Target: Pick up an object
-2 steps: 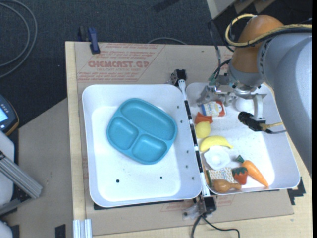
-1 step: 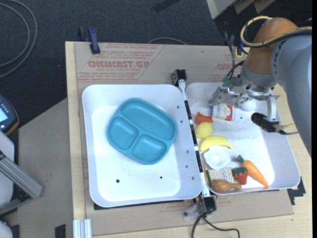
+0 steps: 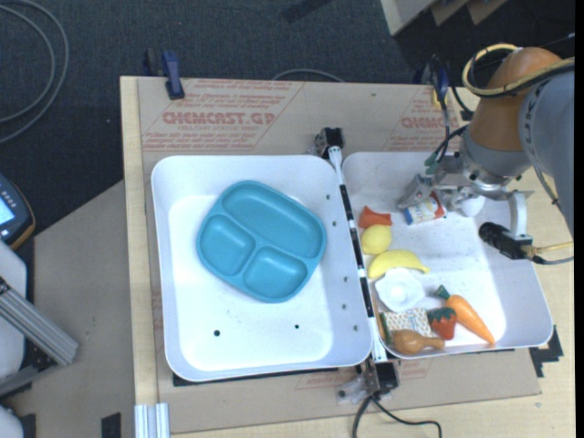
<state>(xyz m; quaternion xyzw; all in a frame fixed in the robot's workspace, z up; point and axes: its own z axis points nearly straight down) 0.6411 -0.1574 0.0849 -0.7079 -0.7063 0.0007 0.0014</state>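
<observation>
Holding a small white, blue and red carton (image 3: 423, 212) between my fingers, my pincer (image 3: 429, 206) sits low in the right bin (image 3: 520, 327). The lift is left. Toy foods lie just below me.

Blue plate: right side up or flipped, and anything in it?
Right side up, nothing in it. The blue plate in the left bin shows three bare compartments.
</observation>
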